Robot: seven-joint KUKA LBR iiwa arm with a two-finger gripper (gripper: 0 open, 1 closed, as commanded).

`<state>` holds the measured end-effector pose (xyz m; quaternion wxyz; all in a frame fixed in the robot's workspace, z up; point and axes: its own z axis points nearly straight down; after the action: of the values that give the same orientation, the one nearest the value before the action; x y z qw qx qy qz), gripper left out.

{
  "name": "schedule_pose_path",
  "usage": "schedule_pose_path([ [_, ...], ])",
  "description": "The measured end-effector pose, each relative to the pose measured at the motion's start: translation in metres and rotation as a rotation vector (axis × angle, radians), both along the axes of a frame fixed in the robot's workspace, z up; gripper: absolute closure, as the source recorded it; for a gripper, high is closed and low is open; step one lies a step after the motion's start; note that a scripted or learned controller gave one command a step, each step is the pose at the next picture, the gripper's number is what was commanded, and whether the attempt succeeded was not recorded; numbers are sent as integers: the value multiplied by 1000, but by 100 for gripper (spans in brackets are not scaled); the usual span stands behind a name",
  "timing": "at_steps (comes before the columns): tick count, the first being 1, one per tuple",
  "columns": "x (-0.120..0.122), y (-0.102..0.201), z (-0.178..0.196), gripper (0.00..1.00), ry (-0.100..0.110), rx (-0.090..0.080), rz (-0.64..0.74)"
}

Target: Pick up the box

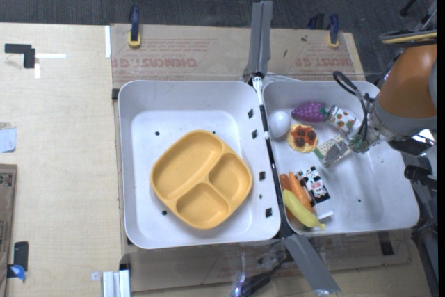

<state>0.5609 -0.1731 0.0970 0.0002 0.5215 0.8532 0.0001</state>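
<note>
The box (317,193) is a small black-and-white carton with a cow pattern. It lies in the right bin (379,209) near the front, just right of a carrot and a banana. My gripper (333,151) hangs low in the same bin, a short way behind the box and beside a toy pizza (302,138). It is apart from the box, and nothing shows in its grip. The grey arm with its orange band (410,83) comes in from the right over the bin's far corner.
The right bin also holds a white egg (279,124), purple grapes (309,111), a strawberry-print can (342,119), a carrot (292,186) and a banana (300,211). A yellow divided plate (201,179) lies in the left bin (139,149).
</note>
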Motion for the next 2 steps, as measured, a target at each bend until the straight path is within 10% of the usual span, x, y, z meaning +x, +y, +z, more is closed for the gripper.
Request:
schedule_pose_path([
  [1,88,1,-4,0,-2,-2,-247],
  [2,22,-20,-5,0,0,-1,-298],
])
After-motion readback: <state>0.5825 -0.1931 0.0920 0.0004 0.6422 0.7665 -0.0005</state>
